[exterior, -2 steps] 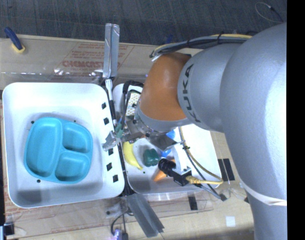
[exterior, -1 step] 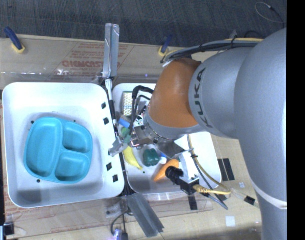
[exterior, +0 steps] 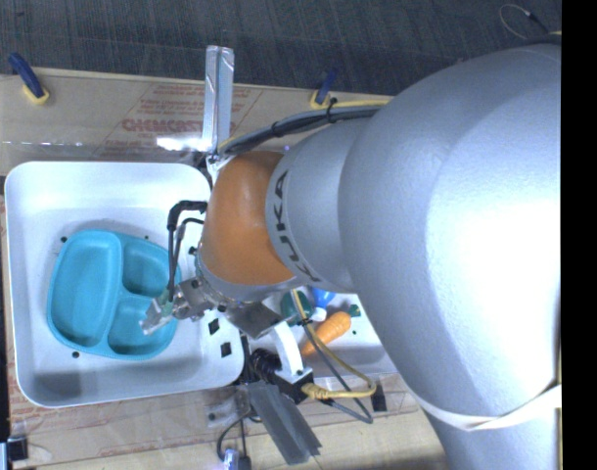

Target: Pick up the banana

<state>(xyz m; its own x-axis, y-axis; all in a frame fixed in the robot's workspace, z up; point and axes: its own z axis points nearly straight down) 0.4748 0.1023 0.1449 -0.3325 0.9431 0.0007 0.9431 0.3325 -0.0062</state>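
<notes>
The claw (exterior: 161, 313) hangs low over the right-hand edge of a light blue two-compartment plastic dish (exterior: 88, 287), which lies in the shallow white left bin (exterior: 24, 262); most of the dish spreads away to the claw's left. Whether the claw is spread or pressed together cannot be told from this slant, and nothing can be made out in it. Where the banana lies, and how it looks, cannot be told either. The bulky grey arm (exterior: 455, 243), with its orange band (exterior: 242, 223) just above and to the right of the claw, covers nearly all of the white right bin (exterior: 365, 345). In the small gap to the claw's right an orange carrot-shaped piece (exterior: 330, 328) peeks out, with a small blue bit (exterior: 323, 300) just above it. Black cables (exterior: 181, 225) loop just above the claw. Far above it a metal upright bar (exterior: 219, 96) stands on the brown board tabletop (exterior: 132, 116).
</notes>
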